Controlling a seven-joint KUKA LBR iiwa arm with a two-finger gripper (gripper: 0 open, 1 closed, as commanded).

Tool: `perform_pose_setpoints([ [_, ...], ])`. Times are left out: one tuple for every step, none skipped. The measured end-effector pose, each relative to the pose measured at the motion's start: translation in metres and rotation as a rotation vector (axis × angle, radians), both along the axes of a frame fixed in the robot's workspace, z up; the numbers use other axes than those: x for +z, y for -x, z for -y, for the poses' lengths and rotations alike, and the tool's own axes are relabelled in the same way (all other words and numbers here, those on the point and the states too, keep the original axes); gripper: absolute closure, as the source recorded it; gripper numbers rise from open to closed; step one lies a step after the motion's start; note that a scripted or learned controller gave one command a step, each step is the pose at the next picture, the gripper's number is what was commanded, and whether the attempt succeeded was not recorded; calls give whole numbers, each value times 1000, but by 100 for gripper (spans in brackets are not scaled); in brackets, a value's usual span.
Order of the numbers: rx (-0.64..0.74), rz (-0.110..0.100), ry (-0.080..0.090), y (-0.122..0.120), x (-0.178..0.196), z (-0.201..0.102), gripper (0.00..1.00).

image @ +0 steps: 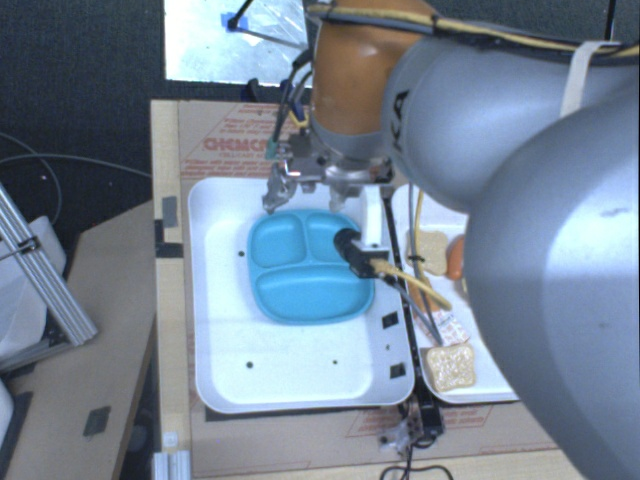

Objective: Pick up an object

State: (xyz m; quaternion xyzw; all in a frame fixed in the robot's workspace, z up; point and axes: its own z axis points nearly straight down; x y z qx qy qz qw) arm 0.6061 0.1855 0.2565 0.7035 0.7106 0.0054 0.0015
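A blue divided plate (pixel 305 273) lies in the left white bin (pixel 225 298), toward its far right side. My gripper (pixel 305 202) hangs just over the plate's far rim, under the orange wrist band. Its two fingertips (pixel 272 202) stand apart, and only the plate's rim shows between them, so the gripper is open. In the right bin (pixel 440 393), mostly hidden by the arm, I see an orange round object (pixel 455 258), a tan textured square (pixel 450 366) and a small red-and-white packet (pixel 447 328).
The grey arm covers most of the right bin and the right side of the view. Cardboard (pixel 230 138) lies under the bins. A shiny sheet (pixel 230 28) sits beyond the bench, and metal rails (pixel 35 278) stand at the left.
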Motion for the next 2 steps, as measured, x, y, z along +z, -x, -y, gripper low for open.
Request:
perform_pose_setpoints([
  [-11,-13,6,-10,-57,13,0],
  [-12,-8,4,45,-172,62,0],
])
